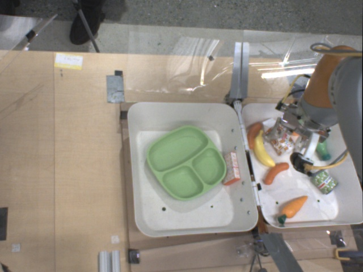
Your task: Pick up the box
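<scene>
A carrot (292, 206) lies nearest in the right bin (334, 215). Beyond it, the gripper (290, 130) hangs over the box (282, 140), beside a banana (261, 150); its opening cannot be told.

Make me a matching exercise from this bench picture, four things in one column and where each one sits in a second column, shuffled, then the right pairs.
Things:
1. green divided tray
2. banana
3. carrot
4. small box

Places:
A. near the front edge of the right bin
B. in the left bin, right beside the tray's right edge
C. in the middle of the left bin
D. at the left side of the right bin, by the divider

Pairs: 1-C, 2-D, 3-A, 4-B
</scene>
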